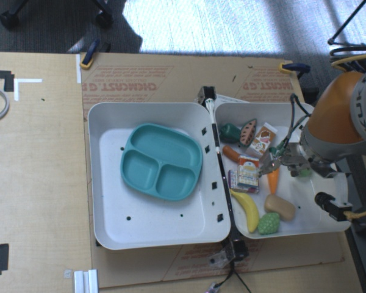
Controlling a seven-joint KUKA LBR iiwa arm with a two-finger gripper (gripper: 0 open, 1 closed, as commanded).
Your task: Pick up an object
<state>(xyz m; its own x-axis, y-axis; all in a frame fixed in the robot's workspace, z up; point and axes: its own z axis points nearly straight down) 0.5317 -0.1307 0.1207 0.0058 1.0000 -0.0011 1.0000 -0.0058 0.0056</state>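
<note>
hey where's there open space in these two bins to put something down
Left bin: bare floor runs along the near edge and left wall, around the teal tray. Right bin: crowded on its left half, with banana, carrot and cartons packed under the gripper; a small bare patch lies toward its right wall.

Two white bins: the left bin (104, 182) carries one teal tray (161, 162). The right bin (305, 215) carries one banana (247, 209), one carrot (272, 182), one green lump (269, 224), one tan lump (280, 206) and two small cartons (248, 171).
</note>
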